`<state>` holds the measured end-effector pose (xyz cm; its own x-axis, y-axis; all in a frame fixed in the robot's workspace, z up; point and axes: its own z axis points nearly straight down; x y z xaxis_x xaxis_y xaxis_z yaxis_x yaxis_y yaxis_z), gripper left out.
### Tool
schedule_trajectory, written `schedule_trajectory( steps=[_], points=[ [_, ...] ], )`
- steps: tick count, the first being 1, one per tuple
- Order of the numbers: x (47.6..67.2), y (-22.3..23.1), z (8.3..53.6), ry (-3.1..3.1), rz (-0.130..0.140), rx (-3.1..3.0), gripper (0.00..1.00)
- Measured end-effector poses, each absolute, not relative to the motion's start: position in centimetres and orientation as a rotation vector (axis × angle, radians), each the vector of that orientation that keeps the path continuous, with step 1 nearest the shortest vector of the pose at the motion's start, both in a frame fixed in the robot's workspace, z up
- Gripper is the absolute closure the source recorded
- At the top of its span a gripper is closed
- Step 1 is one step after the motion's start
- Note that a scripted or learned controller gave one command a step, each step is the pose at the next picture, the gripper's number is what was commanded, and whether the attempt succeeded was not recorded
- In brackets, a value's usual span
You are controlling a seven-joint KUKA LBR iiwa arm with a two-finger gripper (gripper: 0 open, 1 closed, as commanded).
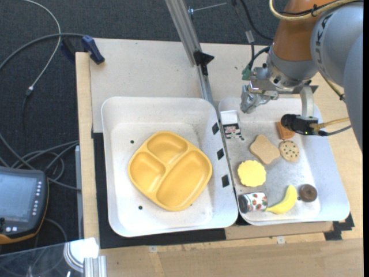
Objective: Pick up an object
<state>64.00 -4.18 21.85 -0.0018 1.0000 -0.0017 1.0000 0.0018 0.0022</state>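
My gripper (pixel 254 101) hangs over the far end of the right bin (pixel 337 184), with nothing seen in it. Below it in that bin lie a slice of toast (pixel 264 149), a chocolate-chip cookie (pixel 289 151), a round yellow piece (pixel 252 173), a banana (pixel 283 201), a brown doughnut (pixel 308 193) and a small tin (pixel 253 201) lying on its side. An orange item (pixel 285 131) is partly hidden behind a black part of the arm (pixel 300 124). A small white box (pixel 229 124) sits at the bin's far left corner, just left of the gripper.
The left bin (pixel 115 154) holds a yellow divided plate (pixel 170 169). A slanted metal pole (pixel 184 33) rises from between the bins at the back. Cables and a screen (pixel 20 198) lie on the floor to the left of the bench.
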Motion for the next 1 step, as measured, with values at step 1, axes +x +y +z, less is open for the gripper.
schedule_trajectory(
  steps=[1],
  points=[
    [64.32,-3.67,20.91,2.224,-0.002,2.221,1.00]
  ],
)
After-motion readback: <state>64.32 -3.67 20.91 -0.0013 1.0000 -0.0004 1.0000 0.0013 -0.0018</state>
